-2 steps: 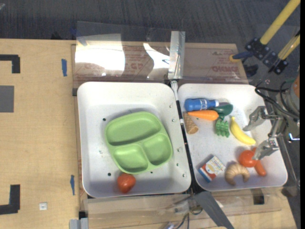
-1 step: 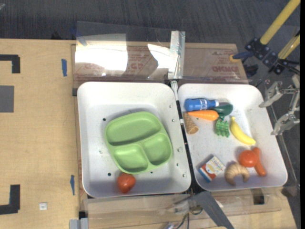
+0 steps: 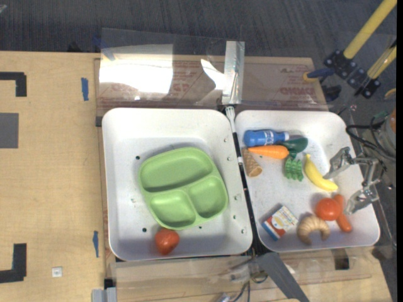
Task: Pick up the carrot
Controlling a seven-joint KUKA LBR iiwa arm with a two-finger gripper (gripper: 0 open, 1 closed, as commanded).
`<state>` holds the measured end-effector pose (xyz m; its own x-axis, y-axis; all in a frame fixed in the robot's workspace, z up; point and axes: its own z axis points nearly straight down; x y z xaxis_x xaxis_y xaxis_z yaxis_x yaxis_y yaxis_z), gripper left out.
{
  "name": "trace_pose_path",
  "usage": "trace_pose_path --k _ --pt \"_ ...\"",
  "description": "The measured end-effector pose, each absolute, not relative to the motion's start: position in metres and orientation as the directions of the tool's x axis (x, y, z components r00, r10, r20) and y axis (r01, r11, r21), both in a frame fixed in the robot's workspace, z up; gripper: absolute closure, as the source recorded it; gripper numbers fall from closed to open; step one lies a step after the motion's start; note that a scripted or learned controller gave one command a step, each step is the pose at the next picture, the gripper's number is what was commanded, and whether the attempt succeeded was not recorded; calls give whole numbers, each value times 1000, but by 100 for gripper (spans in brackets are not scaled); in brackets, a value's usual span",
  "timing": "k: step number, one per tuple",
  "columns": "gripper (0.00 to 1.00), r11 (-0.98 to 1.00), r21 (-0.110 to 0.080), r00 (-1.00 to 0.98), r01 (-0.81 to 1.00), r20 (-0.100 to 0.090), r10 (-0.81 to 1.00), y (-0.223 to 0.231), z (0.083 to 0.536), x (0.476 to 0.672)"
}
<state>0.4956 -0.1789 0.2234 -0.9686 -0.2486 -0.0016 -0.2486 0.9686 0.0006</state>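
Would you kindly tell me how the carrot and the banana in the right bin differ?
The carrot is orange with a green top; the banana is plain yellow. The carrot lies straight, roughly crosswise against the blue bottle; the banana is curved and runs diagonally. Both are long, slim toy foods lying flat in the right bin.

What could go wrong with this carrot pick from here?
1. The carrot lies tight against the blue bottle and next to the green toy, so a descent could strike or take a neighbour instead.
2. The pincer sits at the right bin's far side, with the banana between it and the carrot; a low sweep might knock it.
3. The carrot looks narrow and rounded; it may slip out.
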Motion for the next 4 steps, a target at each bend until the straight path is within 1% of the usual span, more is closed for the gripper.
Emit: trace_pose_path --k 1,2,3,4 --pt "0 980 -3 -980 -200 -10 -200 -171 258 547" --pt "0 997 -1 -997 -74 -7 -74 -163 219 587" --pt "0 1000 -1 -1000 -7 -10 -7 -160 219 623" --pt "0 995 -1 -995 -100 -9 -100 -165 186 651"
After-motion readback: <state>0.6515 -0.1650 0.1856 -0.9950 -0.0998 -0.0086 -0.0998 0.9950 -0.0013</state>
